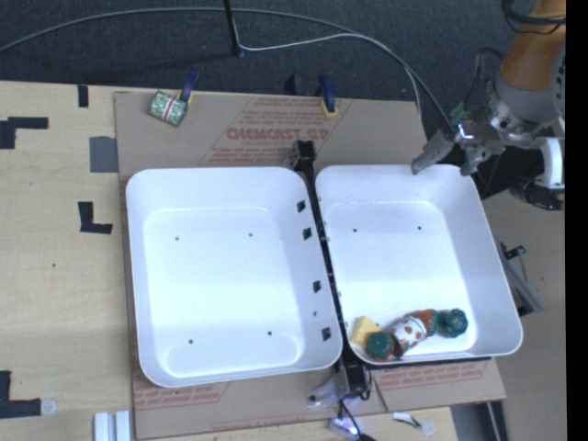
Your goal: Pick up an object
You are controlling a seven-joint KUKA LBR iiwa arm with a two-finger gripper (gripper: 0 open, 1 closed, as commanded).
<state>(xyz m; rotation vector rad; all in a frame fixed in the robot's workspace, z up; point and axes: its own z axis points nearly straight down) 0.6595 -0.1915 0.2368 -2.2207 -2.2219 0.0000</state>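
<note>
At the left of the frame the table (pixel 55 274) lies as bare tan board with a few black and grey marks. Near its upper left, on the cardboard sheet (pixel 266 127) under the bins, sits a small green-and-white block (pixel 168 107), well apart from both bins. The left bin (pixel 138 274) takes up the middle left of the frame, its white floor bare from rim to rim. Its right rim runs touching the left rim of the right bin (pixel 487 237), with a row of black clips (pixel 310 234) down the seam between them. The right bin's upper and middle floor is open; its objects crowd the lower edge: a yellow piece (pixel 364 328) against the lower left corner, a green ball (pixel 378 344) touching it, a red-and-white toy (pixel 412 331) lying tilted beside that, and a dark green lump (pixel 451 322) just to its right, near the lower right rim. At the upper right of the frame the pincer (pixel 447 154) hangs over the right bin's top right corner, outside the floor area, its two grey fingers (pixel 428 157) spread apart with nothing between them, well apart from the objects below. The arm (pixel 528 62) rises behind it to the frame's top right corner.
</note>
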